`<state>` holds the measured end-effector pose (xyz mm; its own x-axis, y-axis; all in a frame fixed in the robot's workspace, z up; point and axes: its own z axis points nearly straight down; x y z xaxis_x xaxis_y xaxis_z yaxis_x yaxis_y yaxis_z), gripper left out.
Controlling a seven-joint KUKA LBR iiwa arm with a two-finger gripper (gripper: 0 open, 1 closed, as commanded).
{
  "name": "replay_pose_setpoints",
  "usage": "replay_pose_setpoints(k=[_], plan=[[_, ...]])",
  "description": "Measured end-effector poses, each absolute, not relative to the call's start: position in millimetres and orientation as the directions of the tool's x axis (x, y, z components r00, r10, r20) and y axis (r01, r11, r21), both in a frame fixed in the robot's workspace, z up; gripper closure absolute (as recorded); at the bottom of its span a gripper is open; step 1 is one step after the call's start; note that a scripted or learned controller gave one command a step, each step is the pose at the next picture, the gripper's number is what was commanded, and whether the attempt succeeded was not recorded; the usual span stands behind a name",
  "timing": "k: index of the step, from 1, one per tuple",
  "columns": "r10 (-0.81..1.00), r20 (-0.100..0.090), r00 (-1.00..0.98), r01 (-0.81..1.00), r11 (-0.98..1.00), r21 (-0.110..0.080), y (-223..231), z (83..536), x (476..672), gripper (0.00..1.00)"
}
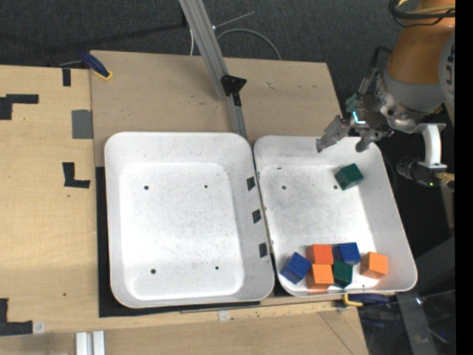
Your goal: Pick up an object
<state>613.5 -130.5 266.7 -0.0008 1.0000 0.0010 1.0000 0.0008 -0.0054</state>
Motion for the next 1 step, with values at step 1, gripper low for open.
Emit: replay_pose_setpoints(k=[1], plan=[[1.0, 0.0, -0.002, 1.0, 0.002, -0.001, -130.5, 269.5, 614.3, 0.0]])
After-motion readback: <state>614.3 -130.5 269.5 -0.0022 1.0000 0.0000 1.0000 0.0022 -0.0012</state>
